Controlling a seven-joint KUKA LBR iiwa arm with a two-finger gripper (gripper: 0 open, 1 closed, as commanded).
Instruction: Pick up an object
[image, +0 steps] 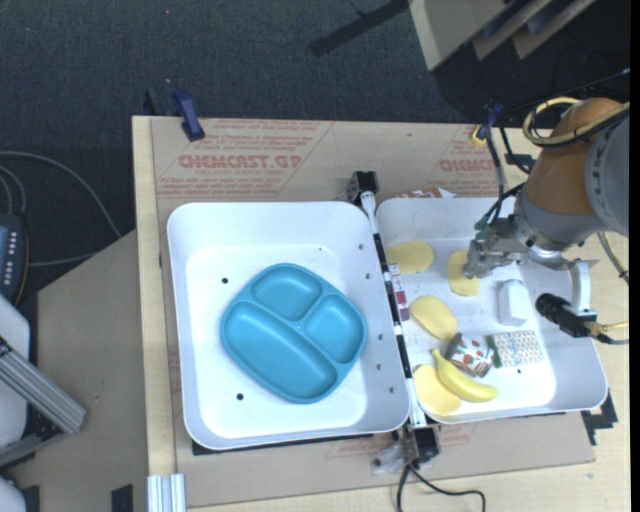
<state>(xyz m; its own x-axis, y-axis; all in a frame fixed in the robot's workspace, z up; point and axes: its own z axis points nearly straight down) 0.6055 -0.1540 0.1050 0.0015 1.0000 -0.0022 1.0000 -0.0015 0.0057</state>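
On the desk (250, 165), a blue divided plate (291, 331) is seen lying alone in the left bin (195, 240), with bare white floor left all around it and its walls well apart from the plate's rim. The right bin (585, 385) is crowded by comparison: pale yellow pieces (432, 316), a toy banana (466, 382), a small printed packet (517, 349) and a white block (511, 299) are spread across its floor. The jaws (482, 256) are lowered at the bin's upper middle, just beside a yellow piece (462, 276); whether they are spread or pressed together cannot be told. Nothing is seen lifted, so the pick is judged not yet done. Little room is left among the pieces, and the divider between the bins lies near on the left.
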